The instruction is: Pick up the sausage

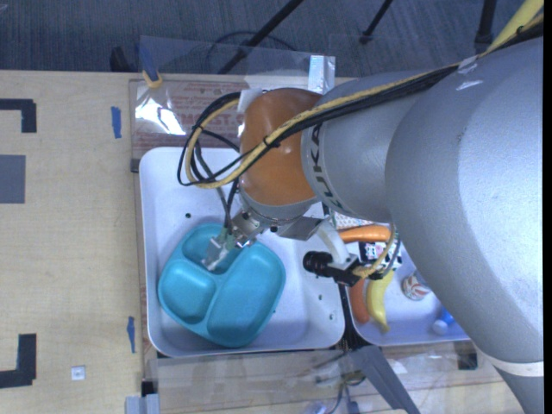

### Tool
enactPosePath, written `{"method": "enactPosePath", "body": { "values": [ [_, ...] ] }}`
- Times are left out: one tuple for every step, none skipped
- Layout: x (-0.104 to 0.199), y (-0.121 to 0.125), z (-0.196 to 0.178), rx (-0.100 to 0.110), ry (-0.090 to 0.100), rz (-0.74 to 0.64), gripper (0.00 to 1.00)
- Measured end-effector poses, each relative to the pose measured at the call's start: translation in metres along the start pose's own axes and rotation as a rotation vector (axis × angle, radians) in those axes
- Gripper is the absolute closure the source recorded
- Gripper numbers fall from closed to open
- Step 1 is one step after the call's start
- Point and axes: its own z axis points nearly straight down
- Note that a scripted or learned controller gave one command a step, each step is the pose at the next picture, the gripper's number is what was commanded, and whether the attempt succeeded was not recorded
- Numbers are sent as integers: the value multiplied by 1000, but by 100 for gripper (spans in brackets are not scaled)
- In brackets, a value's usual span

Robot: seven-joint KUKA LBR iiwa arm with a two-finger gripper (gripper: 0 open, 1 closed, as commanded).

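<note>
The gripper [226, 247] hangs over the teal divided tray [226, 293] in the left bin [164, 188], its fingers too blurred to tell their state. The sausage [359, 304] (reddish-brown) lies in the right bin [414, 333], touching the banana [378, 302], below a carrot [366, 235].

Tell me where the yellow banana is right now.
The yellow banana lies in the right white bin, near its left wall, beside a reddish-brown sausage and below an orange carrot, partly under the grey arm.
</note>
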Motion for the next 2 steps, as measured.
{"method": "enactPosePath", "body": {
  "values": [
    [-40, 95, -34, -3, -2, 134, 0],
    [-17, 75, 32, -6, -1, 467, 0]
  ]
}}
